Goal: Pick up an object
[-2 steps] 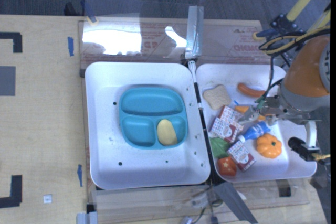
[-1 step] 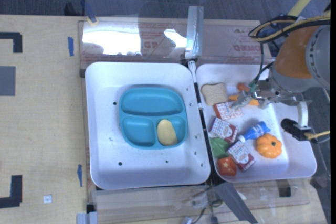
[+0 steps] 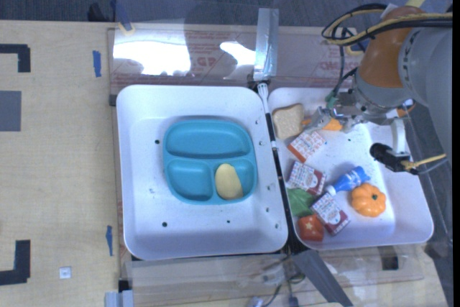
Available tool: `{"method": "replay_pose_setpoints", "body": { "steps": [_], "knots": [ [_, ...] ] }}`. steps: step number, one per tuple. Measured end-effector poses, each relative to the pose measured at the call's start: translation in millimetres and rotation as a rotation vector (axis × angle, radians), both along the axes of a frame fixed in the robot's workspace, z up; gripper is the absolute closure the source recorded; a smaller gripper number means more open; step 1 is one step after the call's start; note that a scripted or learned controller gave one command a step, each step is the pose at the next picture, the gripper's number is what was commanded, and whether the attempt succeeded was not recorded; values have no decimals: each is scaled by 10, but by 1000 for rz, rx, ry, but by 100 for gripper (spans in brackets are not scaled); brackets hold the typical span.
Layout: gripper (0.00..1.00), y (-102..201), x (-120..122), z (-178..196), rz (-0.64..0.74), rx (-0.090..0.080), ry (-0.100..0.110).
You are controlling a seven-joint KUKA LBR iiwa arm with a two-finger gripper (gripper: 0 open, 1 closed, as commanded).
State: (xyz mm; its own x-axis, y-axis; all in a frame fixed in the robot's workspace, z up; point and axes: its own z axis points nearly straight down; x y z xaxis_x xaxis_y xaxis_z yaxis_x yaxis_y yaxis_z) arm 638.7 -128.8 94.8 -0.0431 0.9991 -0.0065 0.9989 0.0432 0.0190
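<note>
A: Tool (image 3: 338, 113) status?
B: Low over the right bin (image 3: 410, 216), at its 12 o'clock, just beside the bread slice (image 3: 287, 119). Grip state: cannot tell.
A: Objects?
B: Packets (image 3: 307, 145), pumpkin (image 3: 369, 200) at 4 o'clock. Left bin: blue tray (image 3: 205, 144) with lemon (image 3: 228, 181).

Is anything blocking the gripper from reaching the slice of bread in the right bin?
Nothing visible lies over the slice of bread; its top is bare. The gripper sits just to its right, above an orange item and a red-and-white packet that crowd that side.
</note>
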Motion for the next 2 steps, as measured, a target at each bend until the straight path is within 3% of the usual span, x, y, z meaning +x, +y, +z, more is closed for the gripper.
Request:
{"method": "replay_pose_setpoints", "body": {
  "steps": [1, 2],
  "knots": [
    [0, 85, 247, -21, -5, -1, 37],
    [100, 79, 233, 73, -5, -2, 44]
  ]
}}
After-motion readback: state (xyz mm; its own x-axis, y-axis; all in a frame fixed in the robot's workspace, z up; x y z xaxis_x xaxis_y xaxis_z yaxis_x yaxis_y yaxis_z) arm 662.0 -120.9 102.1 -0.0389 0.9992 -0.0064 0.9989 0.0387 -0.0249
